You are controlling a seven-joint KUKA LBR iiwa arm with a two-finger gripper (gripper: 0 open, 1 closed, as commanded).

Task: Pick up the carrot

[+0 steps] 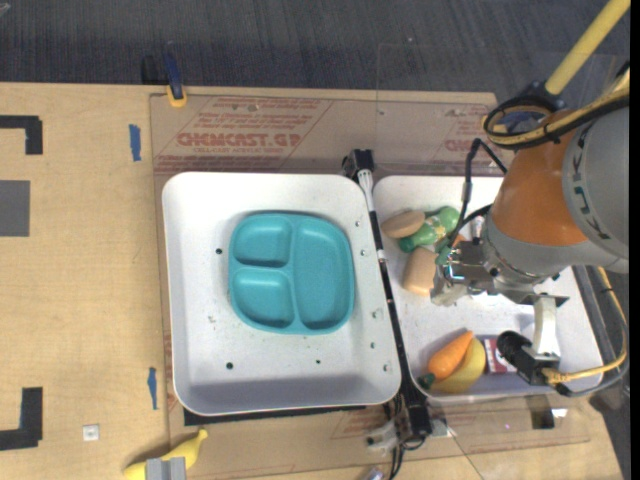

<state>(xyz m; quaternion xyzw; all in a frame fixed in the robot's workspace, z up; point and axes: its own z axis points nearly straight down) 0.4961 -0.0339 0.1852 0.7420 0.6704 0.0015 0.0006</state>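
The carrot is a small orange piece lying in the near part of the right bin, against a yellow toy food. My gripper hangs over the middle of the right bin, beside a tan bread-like piece. It is above and apart from the carrot, which lies nearer the bin's front edge. The grey arm with its orange band covers the bin's right side.
In the right bin's far part lie another tan piece and a green toy. A purple-and-white item sits right of the yellow food. The left bin holds a teal divided plate. A black cable runs near the carrot.
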